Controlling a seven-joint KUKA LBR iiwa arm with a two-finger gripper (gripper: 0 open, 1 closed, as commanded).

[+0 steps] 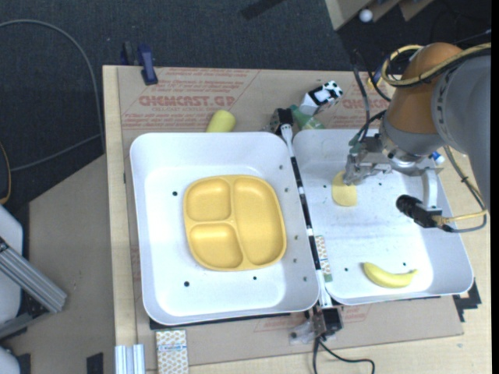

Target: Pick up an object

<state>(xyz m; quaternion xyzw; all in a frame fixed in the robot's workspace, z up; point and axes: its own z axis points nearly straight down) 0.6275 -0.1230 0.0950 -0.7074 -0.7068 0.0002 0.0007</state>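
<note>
Here's the target: a pale yellow lump sits in the upper left part of the right bin, not far from the wall that divides the two bins. The gripper is right over it, at the lump's upper edge, close enough that I can't say whether it is touching. Open or closed? I can't tell from this angle, and nothing shows as held.

So what could spoil this? The gripper looks lined up on the lump's far edge, not its middle. If it closes there, I'd expect it to pinch a corner, and the lump could squirt out or roll toward the dividing wall. The lump looks small and rounded, so a shallow descent may close on nothing at all. Too deep, and it jams against the bin floor.

Further out there's a banana near the bin's front edge, well apart from the lump, so it's no obstacle, and it's a fair second choice if this try fails. The left bin has a yellow divided plate, well clear of the action. On the bench behind the bins lies a yellow piece, also out of play.
</note>
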